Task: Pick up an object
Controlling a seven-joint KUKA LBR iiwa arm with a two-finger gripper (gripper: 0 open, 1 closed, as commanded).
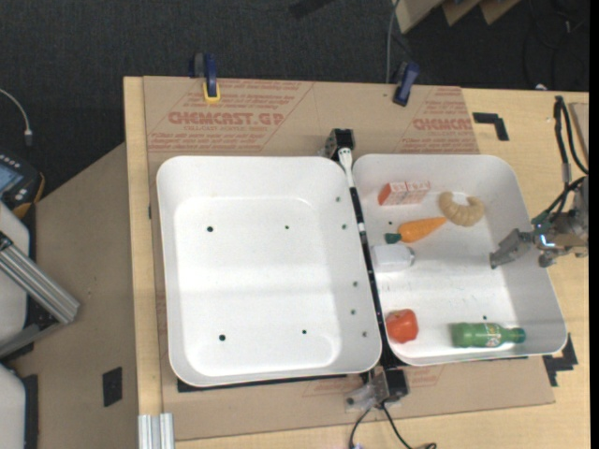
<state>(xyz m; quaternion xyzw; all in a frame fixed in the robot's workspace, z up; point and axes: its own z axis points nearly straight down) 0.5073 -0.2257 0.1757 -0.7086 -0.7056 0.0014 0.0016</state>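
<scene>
the claw [510, 249] hangs over the right rim of the right bin [524, 279], a dark grey piece jutting inward from the metal wrist; whether it is spread or pressed together i cannot tell at this size and angle. nothing shows in its grip.

taking the right bin as the landmark: nearest the claw, toward the bin's upper middle, lies a curved tan croissant-shaped toy [463, 209], matte and lumpy. just left of it sits a small red-and-white carton [403, 193], flat-sided. below those, an orange carrot [421, 229] tapers to a point, lying at a slant with a green stub at its left end. beside that stub is a small pale block [394, 257], hard to read against the white plastic. in the bin's lower left corner rests a round red tomato-like thing [402, 325], and along the bottom wall a green bottle [486, 335] lies on its side, smooth and glossy. any of these could serve as the object to pick.

the left bin [187, 251] adjoins the right bin's left wall. both stand on a cardboard-covered tabletop [281, 110].

risks, as i judge them: the claw sits at the rim, so a straight descent may strike the bin wall. the bottle could roll away from closing fingers, the tomato could squirt out, and the carrot's taper invites slipping.
</scene>
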